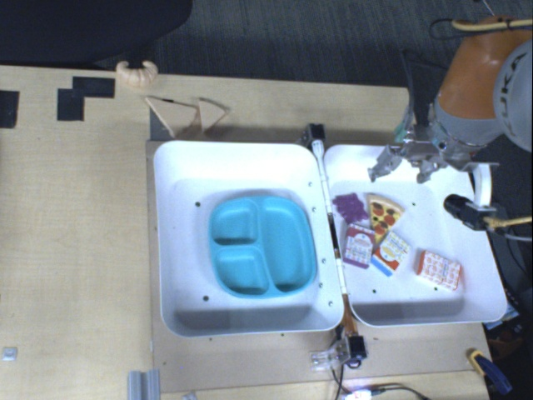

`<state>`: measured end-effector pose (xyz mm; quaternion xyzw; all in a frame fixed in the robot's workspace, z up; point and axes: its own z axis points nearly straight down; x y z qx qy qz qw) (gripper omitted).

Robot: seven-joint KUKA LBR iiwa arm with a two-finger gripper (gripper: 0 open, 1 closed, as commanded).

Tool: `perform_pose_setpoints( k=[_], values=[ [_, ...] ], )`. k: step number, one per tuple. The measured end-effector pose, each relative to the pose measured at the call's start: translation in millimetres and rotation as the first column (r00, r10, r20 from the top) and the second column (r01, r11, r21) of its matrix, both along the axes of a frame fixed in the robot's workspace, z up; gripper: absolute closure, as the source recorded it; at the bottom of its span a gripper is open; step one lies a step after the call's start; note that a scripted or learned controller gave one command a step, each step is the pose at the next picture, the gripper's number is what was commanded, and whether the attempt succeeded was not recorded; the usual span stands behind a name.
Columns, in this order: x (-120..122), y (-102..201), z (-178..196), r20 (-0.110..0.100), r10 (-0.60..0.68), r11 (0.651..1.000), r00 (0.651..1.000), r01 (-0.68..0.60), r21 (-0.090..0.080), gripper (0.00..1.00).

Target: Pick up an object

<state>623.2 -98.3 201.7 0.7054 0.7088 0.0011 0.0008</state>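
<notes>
Toward the frame's upper right, we see the hand (404, 165) hovering with its fingers spread apart, grasping nothing. Below it, in the right bin (491, 286), lie a pizza-slice toy (384, 213), a purple piece (351, 207) and small cartons (438, 270).

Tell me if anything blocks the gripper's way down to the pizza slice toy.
Nothing visible does. The gripper hangs with fingers spread over the right bin's far end, and bare white floor lies between it and the pizza slice toy. The purple toy sits close beside the slice.

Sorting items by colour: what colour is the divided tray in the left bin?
Light blue. The divided tray shows clearly in the camera view, lying in the left bin.
</notes>
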Motion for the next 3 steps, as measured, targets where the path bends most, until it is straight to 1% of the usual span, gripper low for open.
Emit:
perform_pose_setpoints(
  k=[1,2,3],
  values=[
    [-9.9,-37.5,-115.3,0.003,-0.002,1.0,1.0,0.002,-0.001,0.0],
    [-8.5,-36.7,-104.2,0.007,0.0,1.0,1.0,0.0,-0.001,1.0],
    [-10.3,44.7,-15.6,0.003,0.001,1.0,1.0,-0.001,0.001,1.0]
  ],
)
